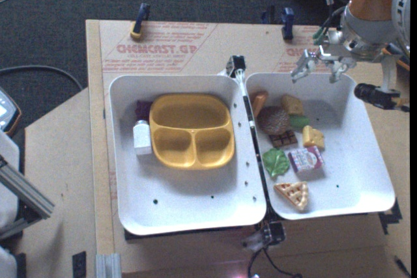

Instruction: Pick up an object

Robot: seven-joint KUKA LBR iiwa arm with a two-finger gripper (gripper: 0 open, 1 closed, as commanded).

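Candidate objects: a cluster of toy food lies in the right bin [365,159], toward its left half; none is yet picked.
Nearest to the gripper: a tan cracker-like block [292,104] near the bin's far wall, beside a brown burger patty [273,120].
Likely handling: all look like small, light, rigid plastic pieces, not fragile; smooth faces may slip between the fingers.
Best hold: the yellow cheese wedge [313,137] and the tan block offer flat opposing sides; pinch across the short width.
Harder picks: the green lettuce leaf [275,162] and the waffle slice [292,194] lie flat and thin, with little edge to catch.
Crowding: the chocolate bar [283,139] and purple-labelled packet [306,160] sit close to their neighbours, so fingers may nudge those.
Gripper [322,69]: fingers spread wide, holding nothing, hovering over the right bin's far rim, well apart from the food.
Left bin [130,198]: holds a yellow divided tray [191,130] and a small white bottle [142,137] just beside it.
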